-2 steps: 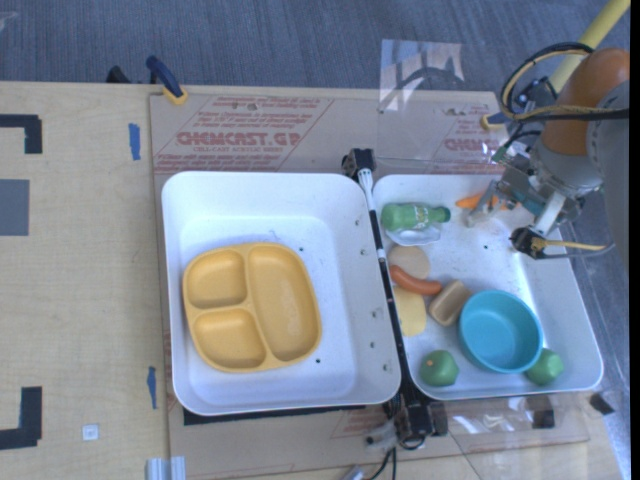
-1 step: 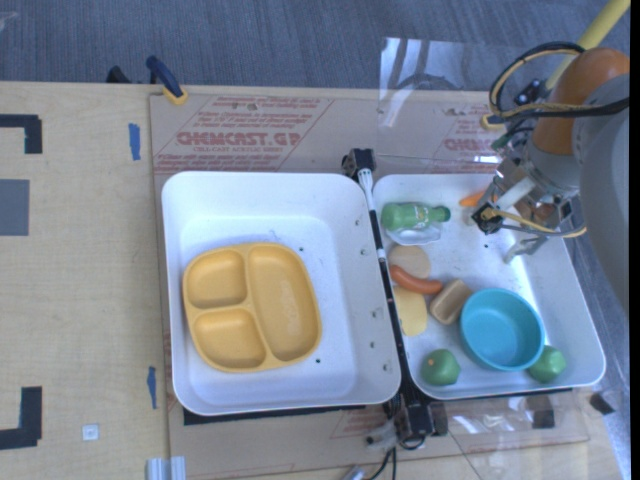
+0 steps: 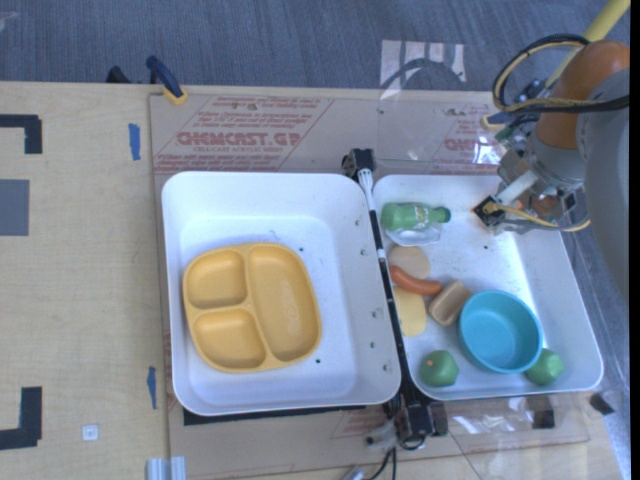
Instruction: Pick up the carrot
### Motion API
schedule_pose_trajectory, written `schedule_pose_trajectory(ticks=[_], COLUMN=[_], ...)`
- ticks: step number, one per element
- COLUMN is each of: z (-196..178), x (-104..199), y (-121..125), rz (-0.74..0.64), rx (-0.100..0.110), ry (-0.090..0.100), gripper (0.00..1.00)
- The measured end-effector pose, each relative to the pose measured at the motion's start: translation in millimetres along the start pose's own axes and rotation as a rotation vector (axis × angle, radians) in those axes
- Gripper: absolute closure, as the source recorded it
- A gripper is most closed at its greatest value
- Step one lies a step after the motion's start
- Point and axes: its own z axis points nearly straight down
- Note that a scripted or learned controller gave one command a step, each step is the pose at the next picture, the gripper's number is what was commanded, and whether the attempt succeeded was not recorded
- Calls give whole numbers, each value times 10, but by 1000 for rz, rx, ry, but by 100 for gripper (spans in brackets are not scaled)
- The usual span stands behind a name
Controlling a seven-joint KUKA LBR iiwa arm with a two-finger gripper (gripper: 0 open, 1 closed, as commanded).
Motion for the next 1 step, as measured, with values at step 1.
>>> schedule_pose_trajectory(ticks=[1], z=[109], x=[-356], y=[-175], rz=[-435], rx=[-31], ry=[10], gripper=[100])
